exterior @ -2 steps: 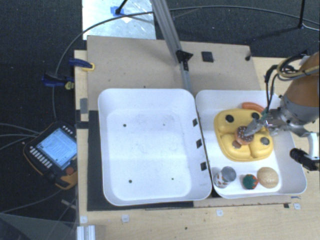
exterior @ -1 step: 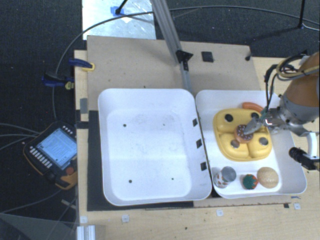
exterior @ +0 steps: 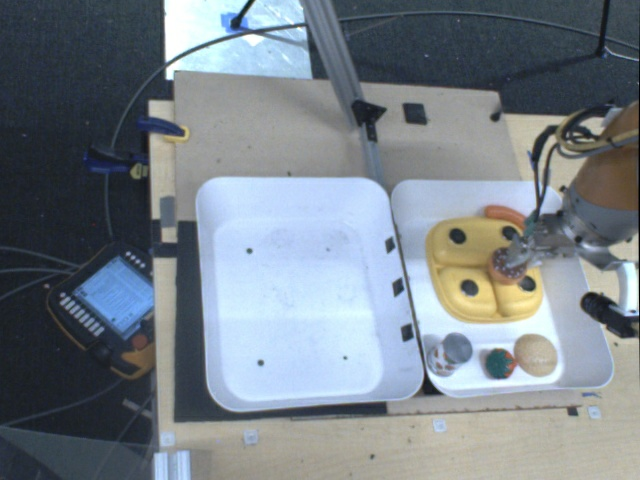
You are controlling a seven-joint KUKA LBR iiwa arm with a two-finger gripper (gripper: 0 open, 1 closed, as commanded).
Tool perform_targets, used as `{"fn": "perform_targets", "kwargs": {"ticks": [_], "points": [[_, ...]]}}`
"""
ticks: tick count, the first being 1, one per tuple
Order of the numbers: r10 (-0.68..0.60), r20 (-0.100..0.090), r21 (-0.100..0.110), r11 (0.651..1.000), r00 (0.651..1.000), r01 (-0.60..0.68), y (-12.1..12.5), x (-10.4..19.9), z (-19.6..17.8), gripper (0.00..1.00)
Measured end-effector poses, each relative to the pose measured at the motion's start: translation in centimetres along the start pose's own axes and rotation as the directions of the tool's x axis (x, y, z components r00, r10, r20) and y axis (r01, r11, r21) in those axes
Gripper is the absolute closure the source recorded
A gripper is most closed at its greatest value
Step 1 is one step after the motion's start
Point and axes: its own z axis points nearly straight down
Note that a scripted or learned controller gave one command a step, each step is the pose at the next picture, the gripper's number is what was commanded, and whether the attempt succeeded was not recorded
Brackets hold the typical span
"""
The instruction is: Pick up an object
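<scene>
Two shallow white bins sit side by side on the table, and from above, the arm [exterior: 600,193] comes in from the right with its pincer [exterior: 512,260] down over the yellow four-lobed piece [exterior: 480,268] in the right bin [exterior: 590,368], touching or just above a small brownish thing [exterior: 503,267] on top of it; whether it is gripping, I cannot tell. Along that bin's near wall lie a grey-and-white cup-like object [exterior: 449,352], a small green and orange toy [exterior: 499,363] and a tan egg-shaped ball [exterior: 536,354], with an orange stick [exterior: 503,212] just behind the yellow piece, while the left bin [exterior: 215,268] lies well apart from the pincer.
</scene>
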Motion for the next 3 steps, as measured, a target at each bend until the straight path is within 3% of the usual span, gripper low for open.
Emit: {"fn": "perform_targets", "kwargs": {"ticks": [3], "points": [[-0.001,-0.001,0.004,1.0,1.0,0.001,0.8,-0.3,-14.8,1.0]]}}
